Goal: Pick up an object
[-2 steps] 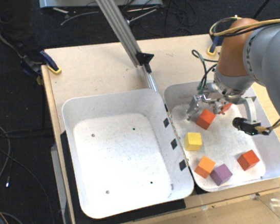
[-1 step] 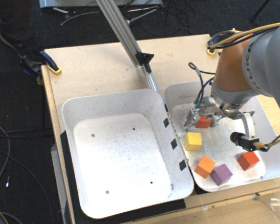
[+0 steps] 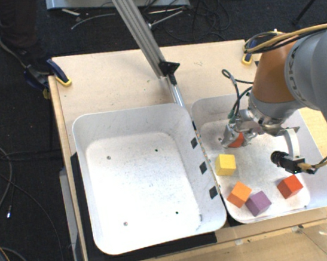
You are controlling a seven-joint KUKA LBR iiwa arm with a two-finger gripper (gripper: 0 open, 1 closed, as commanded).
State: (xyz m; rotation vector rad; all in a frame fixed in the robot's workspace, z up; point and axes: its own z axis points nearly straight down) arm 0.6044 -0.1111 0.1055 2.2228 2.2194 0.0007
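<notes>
Showing the bench from above at a slant, with both bins in frame.
Bench: pale wooden board (image 3: 120, 78) filling the middle of the frame — two yellow-tipped clamps sit at its upper left and upper right corners.
Room: dark carpeted floor (image 3: 19, 177) around the bench, strewn with black cables along the left edge and top of the frame.
Pole: slanted metal pole (image 3: 141, 33) running from the top centre down to the upper meeting point of the bins.
Left bin: large shallow white bin (image 3: 91, 131), speckled with small dark marks, centre left.
Right bin: smaller white bin (image 3: 326, 191), centre right, touching the left bin along a seam bearing black clips.
Arm: grey arm with orange band (image 3: 274, 78) entering from the right edge of the frame.
Gripper: gripper (image 3: 235, 138) low in the upper part of the right bin, closed around a red-orange object (image 3: 236, 141) seen between its fingers.
Loose blocks: yellow block (image 3: 225, 164) just below the gripper; orange block (image 3: 239, 194) and purple block (image 3: 258, 202) touching near the bin's lower edge; red block (image 3: 290, 186) apart at lower right.
Writing: no legible labels or brands.
</notes>
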